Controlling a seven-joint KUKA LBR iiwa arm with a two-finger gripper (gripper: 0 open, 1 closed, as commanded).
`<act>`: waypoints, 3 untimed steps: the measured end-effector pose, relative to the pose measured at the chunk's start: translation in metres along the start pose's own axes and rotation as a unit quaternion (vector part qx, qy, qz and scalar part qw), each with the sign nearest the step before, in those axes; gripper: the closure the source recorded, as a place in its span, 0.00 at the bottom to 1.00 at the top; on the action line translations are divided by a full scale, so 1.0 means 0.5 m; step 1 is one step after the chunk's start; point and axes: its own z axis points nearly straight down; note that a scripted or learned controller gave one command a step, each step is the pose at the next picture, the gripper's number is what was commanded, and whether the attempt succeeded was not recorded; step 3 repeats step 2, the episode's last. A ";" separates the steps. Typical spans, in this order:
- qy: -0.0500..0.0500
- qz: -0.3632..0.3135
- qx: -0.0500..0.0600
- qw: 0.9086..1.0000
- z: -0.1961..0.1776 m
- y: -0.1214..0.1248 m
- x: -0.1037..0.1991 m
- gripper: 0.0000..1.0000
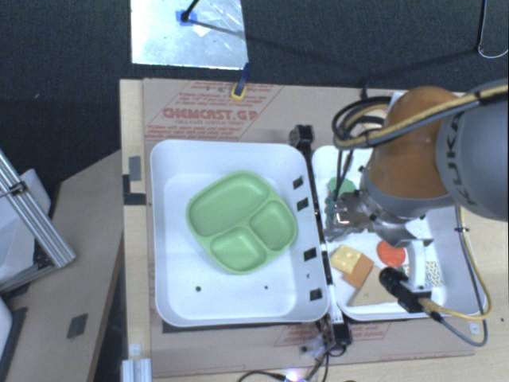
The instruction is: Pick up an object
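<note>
With the hand [340, 213] low in the right bin [445, 305] (finger state cannot be told), centre it over the yellow block [351, 264] beside the red object [391, 255] before closing.

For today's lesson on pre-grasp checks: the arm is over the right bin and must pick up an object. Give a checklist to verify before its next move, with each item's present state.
1. Candidate objects lie in the right white bin: ok. A yellow-and-tan block and a red-orange round piece show.
2. Arm over the right bin: ok. The grey arm with the orange band covers its upper part.
3. Finger state: cannot tell, hidden under the wrist.
4. Something already held: cannot tell.
5. The yellow-and-tan block is free of the arm: ok. It lies uncovered near the divider.
6. The green three-compartment plastic plate stays out of the way: ok. It sits in the left white bin.
</note>
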 end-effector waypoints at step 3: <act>-0.001 0.004 -0.001 1.000 0.011 0.025 0.015 1.00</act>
